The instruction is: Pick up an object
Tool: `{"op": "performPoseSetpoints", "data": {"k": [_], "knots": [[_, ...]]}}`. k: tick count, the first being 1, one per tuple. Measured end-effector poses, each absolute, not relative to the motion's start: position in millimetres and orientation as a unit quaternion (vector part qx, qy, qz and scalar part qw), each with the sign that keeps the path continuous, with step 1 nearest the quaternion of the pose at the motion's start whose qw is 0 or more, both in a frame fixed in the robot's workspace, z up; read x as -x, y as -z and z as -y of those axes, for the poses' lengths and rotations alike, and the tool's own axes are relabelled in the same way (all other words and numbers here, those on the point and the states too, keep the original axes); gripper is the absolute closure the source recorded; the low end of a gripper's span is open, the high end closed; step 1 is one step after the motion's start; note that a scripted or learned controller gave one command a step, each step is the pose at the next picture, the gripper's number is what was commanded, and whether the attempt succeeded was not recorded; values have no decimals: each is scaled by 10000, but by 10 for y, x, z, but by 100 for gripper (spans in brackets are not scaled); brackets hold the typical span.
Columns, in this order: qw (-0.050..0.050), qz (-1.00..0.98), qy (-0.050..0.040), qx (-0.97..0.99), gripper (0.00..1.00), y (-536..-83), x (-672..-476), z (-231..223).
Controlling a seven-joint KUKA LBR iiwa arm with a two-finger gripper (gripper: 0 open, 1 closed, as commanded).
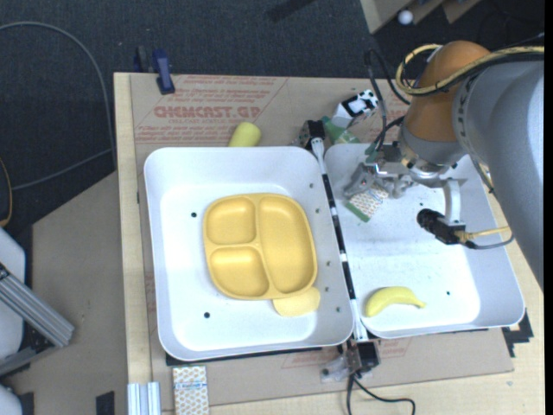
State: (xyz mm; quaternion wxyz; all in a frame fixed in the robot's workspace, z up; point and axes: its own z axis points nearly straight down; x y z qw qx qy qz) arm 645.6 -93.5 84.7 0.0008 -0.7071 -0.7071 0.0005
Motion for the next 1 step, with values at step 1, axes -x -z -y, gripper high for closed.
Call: {"op": "performPoseSetpoints", "data": {"k": [1], "knots": [[3, 7072, 0, 7071, 100, -949, -6461, 931]]}}
